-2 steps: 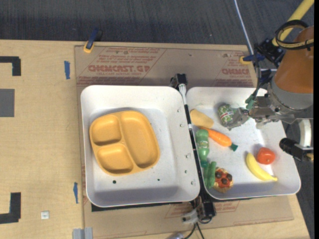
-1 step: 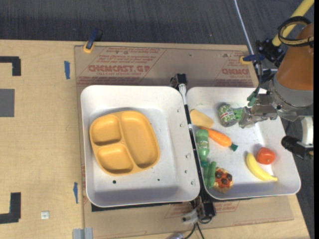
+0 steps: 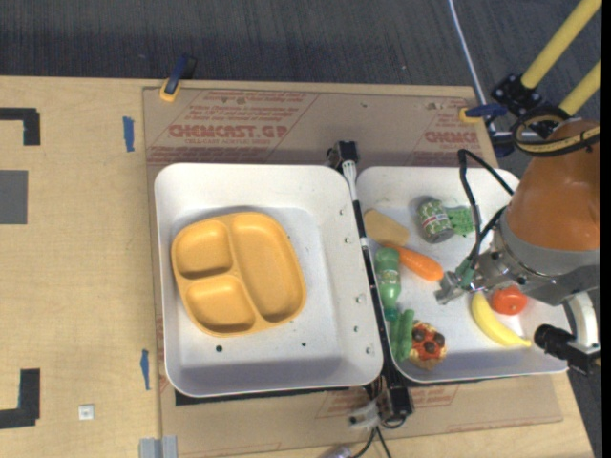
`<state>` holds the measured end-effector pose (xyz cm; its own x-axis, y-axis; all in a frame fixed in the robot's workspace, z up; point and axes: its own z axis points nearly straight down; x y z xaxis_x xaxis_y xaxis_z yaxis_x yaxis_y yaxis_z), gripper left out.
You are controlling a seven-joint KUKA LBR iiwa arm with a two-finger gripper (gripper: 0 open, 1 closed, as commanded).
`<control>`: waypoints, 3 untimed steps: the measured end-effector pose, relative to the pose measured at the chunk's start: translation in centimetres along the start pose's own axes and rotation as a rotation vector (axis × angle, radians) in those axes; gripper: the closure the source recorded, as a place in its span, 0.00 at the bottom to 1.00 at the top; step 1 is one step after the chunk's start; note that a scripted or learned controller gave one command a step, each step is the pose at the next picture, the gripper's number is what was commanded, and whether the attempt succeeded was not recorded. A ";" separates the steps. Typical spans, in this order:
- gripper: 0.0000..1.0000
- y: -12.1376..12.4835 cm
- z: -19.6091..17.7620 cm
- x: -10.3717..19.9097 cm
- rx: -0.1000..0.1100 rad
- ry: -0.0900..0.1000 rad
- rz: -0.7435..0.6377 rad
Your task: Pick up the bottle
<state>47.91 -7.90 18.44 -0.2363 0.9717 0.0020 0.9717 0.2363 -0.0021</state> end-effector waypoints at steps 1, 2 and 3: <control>1.00 0.9 0.0 3.4 -0.001 -0.001 -0.386; 1.00 1.3 0.0 4.9 -0.002 -0.002 -0.812; 1.00 1.6 0.0 6.1 -0.003 -0.004 -1.309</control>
<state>48.01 -1.64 18.50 -0.9997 0.0230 -0.0018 0.0230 0.9997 0.0011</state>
